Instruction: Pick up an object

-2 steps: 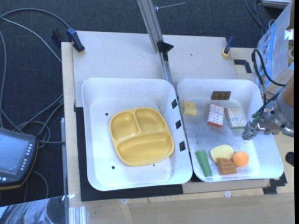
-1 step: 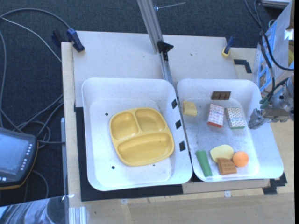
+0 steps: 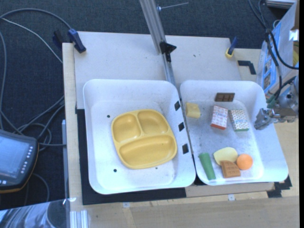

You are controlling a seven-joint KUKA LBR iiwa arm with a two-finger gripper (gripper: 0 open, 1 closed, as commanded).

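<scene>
The right bin holds several small food toys: a chocolate bar, a yellow cheese block, a red-and-white carton, a green-and-white carton, a green cylinder, a pale yellow piece, a brown cracker and an orange ball. My gripper hangs at the right rim of this bin, just right of the green-and-white carton, with nothing seen in it. Its fingertips are too small to read.
A yellow three-compartment plate lies in the left bin. A slanted metal pole rises from between the bins. Blue and yellow clamps sit on the bench's back edge. Cables and a tablet lie off the bench at left.
</scene>
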